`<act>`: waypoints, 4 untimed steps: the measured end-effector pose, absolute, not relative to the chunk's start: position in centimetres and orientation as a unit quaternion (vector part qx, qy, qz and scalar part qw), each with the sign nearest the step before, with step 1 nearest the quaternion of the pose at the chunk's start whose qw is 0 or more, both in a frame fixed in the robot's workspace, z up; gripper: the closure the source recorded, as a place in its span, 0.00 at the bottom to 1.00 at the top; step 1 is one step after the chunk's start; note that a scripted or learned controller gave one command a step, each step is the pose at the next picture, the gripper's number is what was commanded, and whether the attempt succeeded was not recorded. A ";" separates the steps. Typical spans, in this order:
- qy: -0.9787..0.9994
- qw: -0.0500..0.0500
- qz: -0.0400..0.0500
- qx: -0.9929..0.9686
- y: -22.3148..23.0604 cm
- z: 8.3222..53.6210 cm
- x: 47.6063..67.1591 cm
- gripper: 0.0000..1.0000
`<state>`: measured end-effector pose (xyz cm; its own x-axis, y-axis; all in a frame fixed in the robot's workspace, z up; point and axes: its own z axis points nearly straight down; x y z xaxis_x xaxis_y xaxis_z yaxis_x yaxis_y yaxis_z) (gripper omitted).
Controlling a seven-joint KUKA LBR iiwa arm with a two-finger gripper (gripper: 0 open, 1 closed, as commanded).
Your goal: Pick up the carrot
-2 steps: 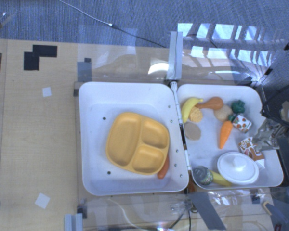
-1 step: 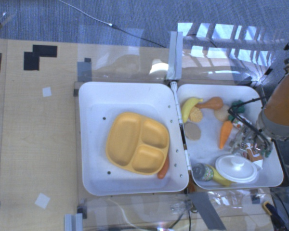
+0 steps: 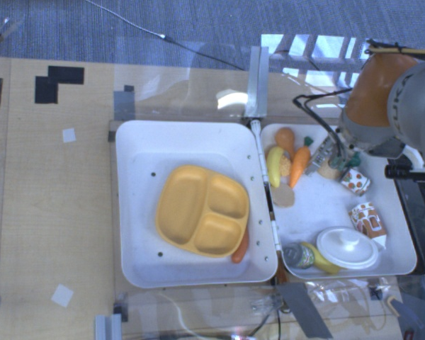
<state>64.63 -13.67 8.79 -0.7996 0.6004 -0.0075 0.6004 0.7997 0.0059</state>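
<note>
Single fixed camera above bench (image 3: 49, 211), angled down, both white bins (image 3: 127, 211) in frame, arm (image 3: 404, 98) entering right.

The grey arm (image 3: 404, 105) reaches in from the right, wrist angled down-left, its gripper (image 3: 326, 154) low

The carrot (image 3: 298, 167) is hemmed in on its left by a banana (image 3: 275, 166) that touches it, with an orange fruit (image 3: 285, 139) just above and a beige disc (image 3: 284, 197) at its lower tip. On its right it is crowded by the gripper (image 3: 327, 154). Open floor is left in the middle of the right bin (image 3: 409, 261), between the carrot and a white lidded bowl (image 3: 348, 246). Two patterned cups (image 3: 355, 181) are set along the right side.
</note>
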 end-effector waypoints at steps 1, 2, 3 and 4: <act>0.918 0.009 0.004 0.398 -7.8 24.4 61.9 1.00; 0.917 0.005 0.001 0.399 -8.0 23.9 61.7 0.00; 0.928 -0.001 0.000 0.374 -9.4 13.9 63.1 0.00; 0.942 0.006 0.001 0.335 -9.1 8.8 64.2 0.00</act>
<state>64.19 -9.06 8.84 -0.7761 0.6306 -0.0099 0.6305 0.7761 0.0062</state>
